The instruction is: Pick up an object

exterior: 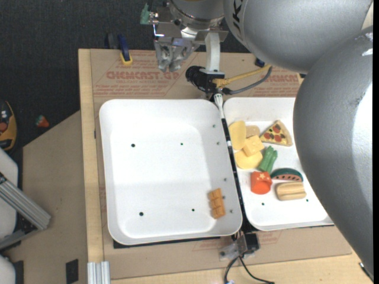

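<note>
Hovering beyond the far rim of the left shallow white bin (112,158), the gripper (172,55) is carrying nothing; jaw state is indeterminable. Next move: descending onto the small orange ridged block (217,203) lying near-right in that bin.

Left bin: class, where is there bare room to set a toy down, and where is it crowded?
The left bin is bare from its left wall across to the orange block near its lower right corner. The right bin is crowded: cheese, pizza slice, tomato, bread.

Right bin (284,222) partly behind arm, end effector (172,55) blurred, fingers maybe unclear
</note>
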